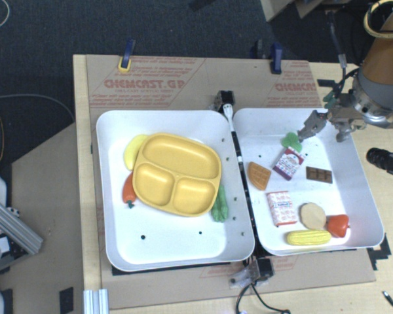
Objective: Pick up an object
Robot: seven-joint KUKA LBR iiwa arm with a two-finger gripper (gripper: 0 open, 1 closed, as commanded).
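The surface (183,77) carries two white bins side by side. The left bin (118,227) holds a yellow tray (177,173) with three compartments; a yellow piece (132,150) and a red piece (129,190) poke out from under the tray's left edge, and a green piece (219,205) lies against its right edge.

The right bin (360,175) holds the smaller things. Taking the purple packet (288,163) near the bin's middle as the landmark: a green leaf (291,140) lies just above it, touching or nearly so; a brown bar (319,174) sits to its right; an orange wedge (259,175) sits to its left; below it lie a red-and-white packet (281,208), a tan cookie (312,215), a red pepper (338,224) and a corn cob (308,238).

The gripper (327,124) hangs above and to the right of the purple packet, over the bin's upper part, its jaws spread apart and holding nothing.

The leaf and purple packet are the nearest candidates. The packet looks light and stiff enough to pinch across its narrow sides; it lies tilted, so the jaws would need to turn to match. The leaf looks thin and soft, likely to slip, and it crowds the packet's upper end.
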